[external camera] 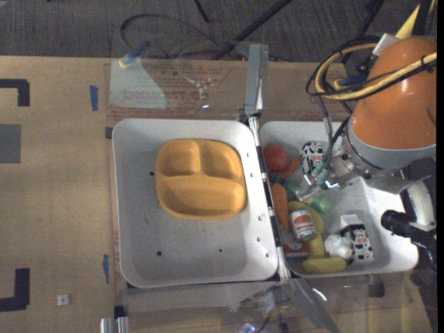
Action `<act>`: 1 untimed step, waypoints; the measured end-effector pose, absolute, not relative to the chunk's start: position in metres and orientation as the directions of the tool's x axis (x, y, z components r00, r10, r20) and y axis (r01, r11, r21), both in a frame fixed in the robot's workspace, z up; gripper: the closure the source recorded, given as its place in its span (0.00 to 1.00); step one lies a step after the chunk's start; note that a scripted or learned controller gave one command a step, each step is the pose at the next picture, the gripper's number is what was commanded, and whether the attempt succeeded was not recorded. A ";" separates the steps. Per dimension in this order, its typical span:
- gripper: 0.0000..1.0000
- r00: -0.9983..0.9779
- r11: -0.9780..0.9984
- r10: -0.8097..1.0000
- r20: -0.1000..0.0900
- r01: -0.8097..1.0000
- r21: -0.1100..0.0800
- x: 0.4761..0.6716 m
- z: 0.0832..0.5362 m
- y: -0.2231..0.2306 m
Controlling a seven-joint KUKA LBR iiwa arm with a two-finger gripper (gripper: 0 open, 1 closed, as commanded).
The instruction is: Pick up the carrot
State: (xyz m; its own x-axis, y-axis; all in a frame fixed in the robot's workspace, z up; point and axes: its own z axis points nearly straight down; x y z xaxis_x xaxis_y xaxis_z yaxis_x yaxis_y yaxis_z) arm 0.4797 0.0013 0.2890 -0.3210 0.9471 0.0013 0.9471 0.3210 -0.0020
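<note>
The smooth, tapered orange carrot [279, 205] lies along the right bin's [388, 255] left wall; the gripper [323, 179] hangs nearby, grip state unclear.

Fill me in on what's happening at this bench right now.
A KUKA arm reaches in over the right bin, which holds a jumble of toy food. Its gripper is low among the items near the bin's upper middle. The carrot lies along that bin's left wall, not gripped. The left bin holds an orange divided plate.
</note>
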 end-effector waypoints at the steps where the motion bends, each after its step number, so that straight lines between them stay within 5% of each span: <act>1: 1.00 -0.481 0.481 0.877 0.002 0.877 -0.002 0.480 0.283 -0.002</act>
